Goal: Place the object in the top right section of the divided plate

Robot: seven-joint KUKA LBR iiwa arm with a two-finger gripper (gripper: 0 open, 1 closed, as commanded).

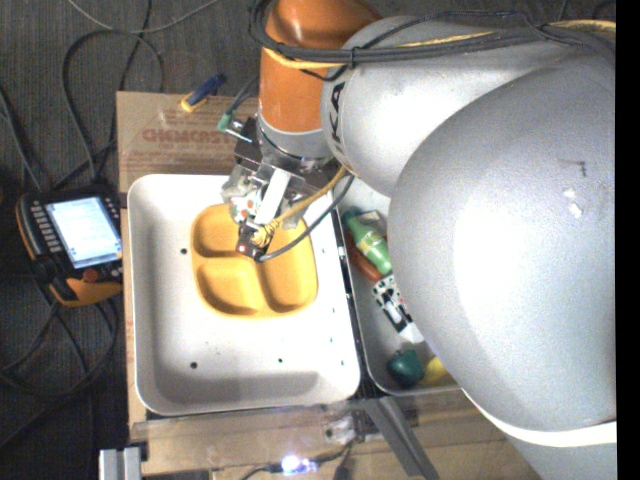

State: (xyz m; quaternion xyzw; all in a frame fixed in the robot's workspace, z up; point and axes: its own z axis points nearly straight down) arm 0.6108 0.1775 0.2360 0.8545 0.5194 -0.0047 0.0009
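Here, end effector [252,240] over divided plate [255,268] (yellow)

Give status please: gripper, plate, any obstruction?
Gripper low over yellow divided plate in left bin. Grasp state unclear. Items in right bin, apart from plate.

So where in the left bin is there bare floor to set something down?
Left bin: bare white floor runs below the yellow divided plate to the near wall, and in a strip along the plate's left side. Crowded: the hand hangs over the plate's upper part, and the right bin holds several toys beside the arm.
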